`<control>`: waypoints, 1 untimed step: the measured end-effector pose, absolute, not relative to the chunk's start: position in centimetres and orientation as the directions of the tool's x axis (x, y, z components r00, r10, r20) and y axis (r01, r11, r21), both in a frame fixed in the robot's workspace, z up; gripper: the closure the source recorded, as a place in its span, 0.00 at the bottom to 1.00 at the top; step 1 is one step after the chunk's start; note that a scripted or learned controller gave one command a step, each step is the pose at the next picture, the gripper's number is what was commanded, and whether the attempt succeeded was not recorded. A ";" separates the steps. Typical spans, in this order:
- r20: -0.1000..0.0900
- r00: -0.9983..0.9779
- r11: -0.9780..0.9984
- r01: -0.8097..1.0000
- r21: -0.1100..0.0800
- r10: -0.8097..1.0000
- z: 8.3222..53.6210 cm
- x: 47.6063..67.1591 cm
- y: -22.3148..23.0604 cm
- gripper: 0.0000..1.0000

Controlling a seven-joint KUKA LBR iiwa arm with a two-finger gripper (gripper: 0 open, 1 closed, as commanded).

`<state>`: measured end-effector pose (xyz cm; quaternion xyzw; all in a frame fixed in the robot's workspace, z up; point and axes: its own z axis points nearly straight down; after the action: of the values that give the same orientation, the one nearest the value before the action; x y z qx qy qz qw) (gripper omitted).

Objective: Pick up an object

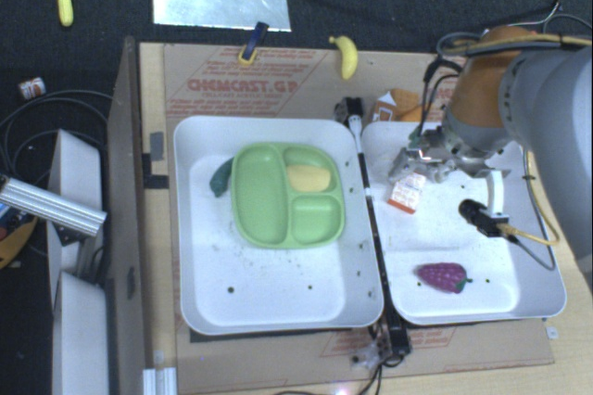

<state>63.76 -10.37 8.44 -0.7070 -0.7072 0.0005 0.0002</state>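
Arm's in from the right, gripper [419, 159] low over the right bin [533, 286], far-left part. Can't tell how the tool is set from here. Small orange-white packet [404, 195] lies just beneath it. Purple grape bunch [442, 276] near edge. Green tray [269, 217] with yellow item [309, 177] in left bin [199, 291]

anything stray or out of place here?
Yes. A banana lies on the cardboard behind the bins, and a small yellow item sits on the dark floor at far left. Both are outside the bins.
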 end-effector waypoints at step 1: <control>0.000 -0.003 0.003 1.000 0.000 1.000 8.5 63.2 -9.6 0.00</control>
<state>63.23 -9.59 8.46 -0.7059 -0.7083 0.0000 -0.0001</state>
